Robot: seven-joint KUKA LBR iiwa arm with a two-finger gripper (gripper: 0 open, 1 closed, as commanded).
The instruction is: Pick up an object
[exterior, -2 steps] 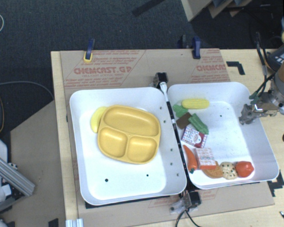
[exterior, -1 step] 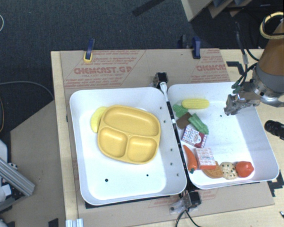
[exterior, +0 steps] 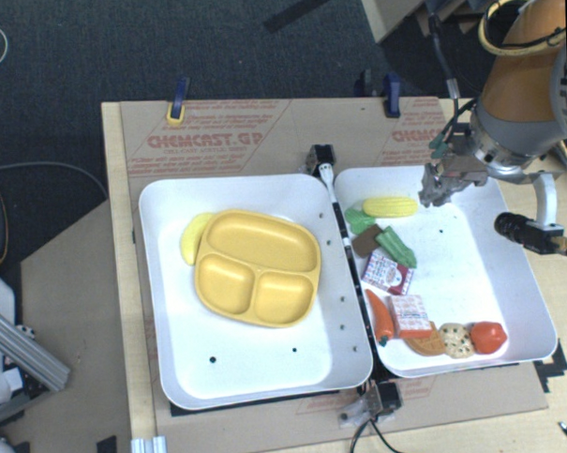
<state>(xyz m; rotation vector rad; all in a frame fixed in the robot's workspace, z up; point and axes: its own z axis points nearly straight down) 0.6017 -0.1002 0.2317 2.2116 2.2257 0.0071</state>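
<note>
Cardboard-topped bench (exterior: 260, 128), two shallow white bins side by side: left bin (exterior: 176, 348) holds a yellow divided tray (exterior: 257, 266) lying over a yellow banana (exterior: 192, 236). Right bin (exterior: 511, 286) — toy corn cob (exterior: 390, 206) near its far left corner, green pieces (exterior: 382, 233), red packets (exterior: 391, 274), carrot (exterior: 379, 315), cookie (exterior: 454, 339), tomato (exterior: 488, 335) along the left and near sides. Gripper (exterior: 436, 194) hangs low just right of the corn cob, nothing seen between its tips — how far apart they stand cannot be told.
</note>
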